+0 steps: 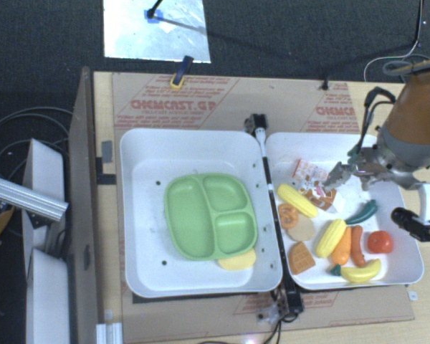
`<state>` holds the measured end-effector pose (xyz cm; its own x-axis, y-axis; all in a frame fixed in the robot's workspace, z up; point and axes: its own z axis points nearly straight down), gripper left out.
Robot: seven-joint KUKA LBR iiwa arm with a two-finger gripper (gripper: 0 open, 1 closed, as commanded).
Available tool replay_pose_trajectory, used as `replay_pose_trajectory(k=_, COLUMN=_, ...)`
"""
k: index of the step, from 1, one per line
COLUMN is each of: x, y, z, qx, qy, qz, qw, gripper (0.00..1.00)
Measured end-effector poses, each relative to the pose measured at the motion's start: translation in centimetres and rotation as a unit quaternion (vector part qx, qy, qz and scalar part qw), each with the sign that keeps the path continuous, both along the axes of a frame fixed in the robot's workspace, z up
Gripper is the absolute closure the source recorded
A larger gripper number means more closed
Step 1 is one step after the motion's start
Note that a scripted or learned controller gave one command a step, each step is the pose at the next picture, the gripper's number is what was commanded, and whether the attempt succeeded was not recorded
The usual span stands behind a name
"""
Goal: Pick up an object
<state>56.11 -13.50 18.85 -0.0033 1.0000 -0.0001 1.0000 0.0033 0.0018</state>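
The right bin (pixel 315 149) holds several toy foods. A red-and-white snack packet (pixel 309 172) lies at its middle, with a long yellow corn cob (pixel 297 200) just below it. A green pepper (pixel 362 212), a red tomato (pixel 380 242), an orange carrot (pixel 342 246), a second yellow cob (pixel 330 236) and a banana (pixel 362 271) lie toward the front right. My gripper (pixel 339 173) hangs low over this bin, pointing left, its tip just right of the snack packet. Nothing shows held in it.
In the left bin (pixel 143 163) lies a green divided plate (pixel 209 215) with a pale yellow piece (pixel 238 261) poking out under its front edge. A pretzel (pixel 288 216), a round cookie (pixel 301 230) and a toast slice (pixel 301 256) sit by the divider (pixel 270 192).
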Motion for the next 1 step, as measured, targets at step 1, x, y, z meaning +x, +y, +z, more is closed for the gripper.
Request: replay_pose_trajectory(k=1, x=-1.02, y=-1.51, z=-6.47, qx=0.0001, qy=0.002, qz=-0.001, qw=1.0000, gripper=0.00)
